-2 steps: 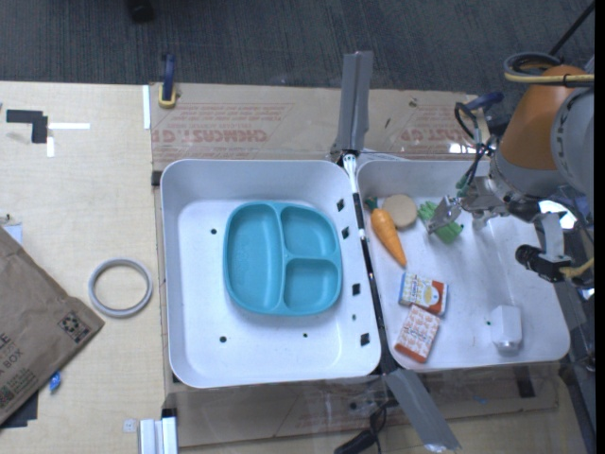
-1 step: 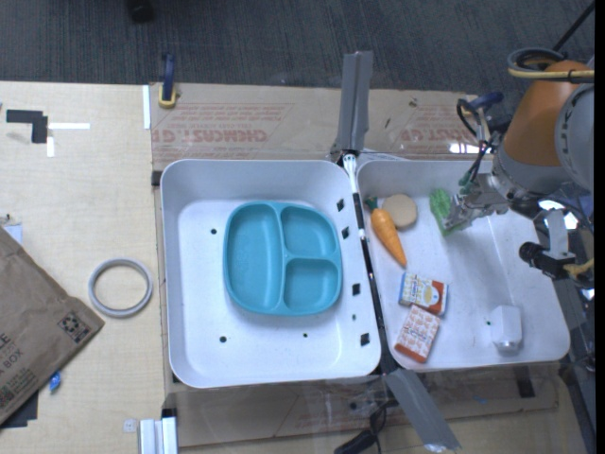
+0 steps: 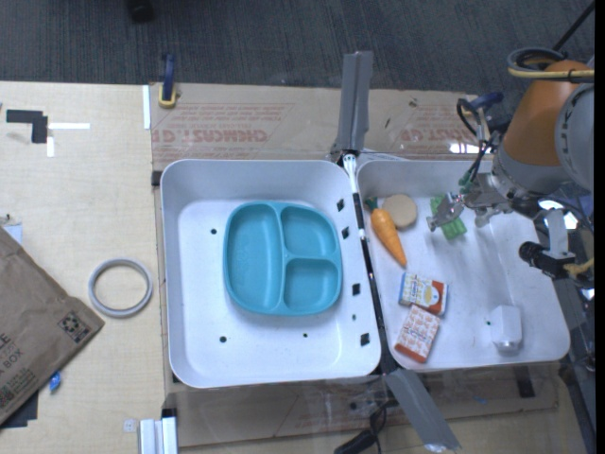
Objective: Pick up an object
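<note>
My gripper (image 3: 461,214) hangs over the back of the right bin (image 3: 544,348), on the grey arm with its orange band (image 3: 537,112). A small green object (image 3: 454,223) lies right under it; I cannot make out any grip on it. An orange carrot (image 3: 388,235) lies at the bin's left side, with a round beige piece (image 3: 402,210) just behind it. Two small red-and-white cartons (image 3: 423,293) (image 3: 417,333) lie nearer the front. A white object (image 3: 508,327) rests at the front right.
The left bin (image 3: 189,348) holds a teal divided plate (image 3: 282,257). A tape ring (image 3: 120,285) and a brown cardboard box (image 3: 33,334) lie on the bench to the left. Cables hang beside the arm at the right.
</note>
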